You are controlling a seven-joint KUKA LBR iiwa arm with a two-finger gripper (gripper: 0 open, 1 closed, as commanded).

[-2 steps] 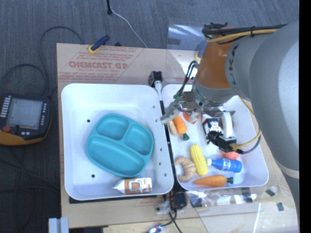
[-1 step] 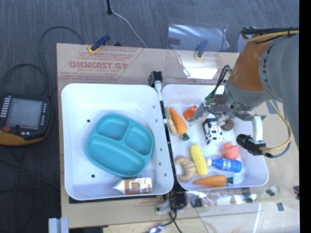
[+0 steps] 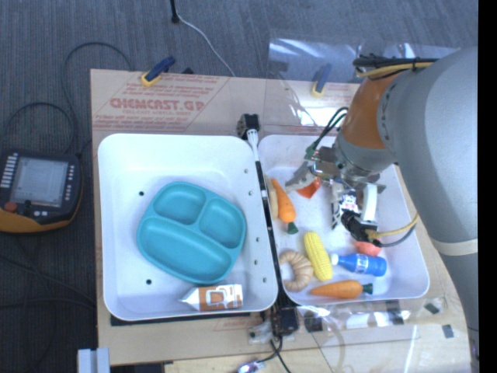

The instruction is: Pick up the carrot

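The tool [image 3: 311, 179] hides most of a red item [image 3: 310, 189].

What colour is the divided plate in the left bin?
The divided plastic plate is turquoise blue, seen clearly in the camera view.

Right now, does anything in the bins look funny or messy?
A little. The toy foods lie jumbled in the right bin: two carrots, a corn cob, a bottle on its side. In the left bin, a small carton lies tipped over beside the blue divided plate. Nothing looks broken or spilled.
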